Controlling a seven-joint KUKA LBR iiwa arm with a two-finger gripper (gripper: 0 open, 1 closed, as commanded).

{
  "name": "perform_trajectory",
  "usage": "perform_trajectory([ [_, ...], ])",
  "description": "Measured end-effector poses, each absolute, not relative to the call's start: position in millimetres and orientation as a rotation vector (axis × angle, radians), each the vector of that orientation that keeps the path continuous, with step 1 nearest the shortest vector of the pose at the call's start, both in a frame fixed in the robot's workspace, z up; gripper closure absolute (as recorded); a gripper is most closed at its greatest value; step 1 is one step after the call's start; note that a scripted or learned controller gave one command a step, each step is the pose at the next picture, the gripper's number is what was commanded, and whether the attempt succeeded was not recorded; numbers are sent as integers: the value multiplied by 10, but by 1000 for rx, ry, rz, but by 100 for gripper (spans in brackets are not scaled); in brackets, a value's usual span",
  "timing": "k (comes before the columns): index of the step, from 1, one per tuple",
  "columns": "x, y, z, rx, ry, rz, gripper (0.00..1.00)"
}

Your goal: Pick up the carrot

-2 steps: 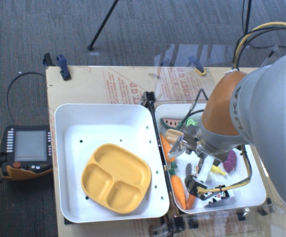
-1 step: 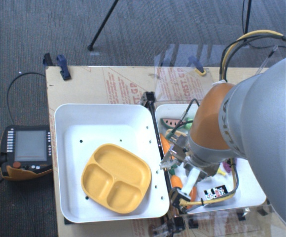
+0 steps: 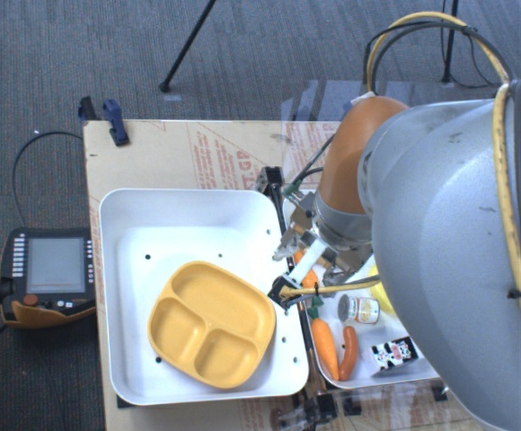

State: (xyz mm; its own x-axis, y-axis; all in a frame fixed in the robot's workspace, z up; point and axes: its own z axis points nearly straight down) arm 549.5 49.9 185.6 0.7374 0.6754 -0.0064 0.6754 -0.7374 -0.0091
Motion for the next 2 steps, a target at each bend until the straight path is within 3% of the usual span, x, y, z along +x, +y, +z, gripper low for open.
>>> perform_trajectory([
  [1,4999,319,1852,-2970,-1002,19,0],
  [2,5000,326,1851,-2968,-1006,19,0],
])
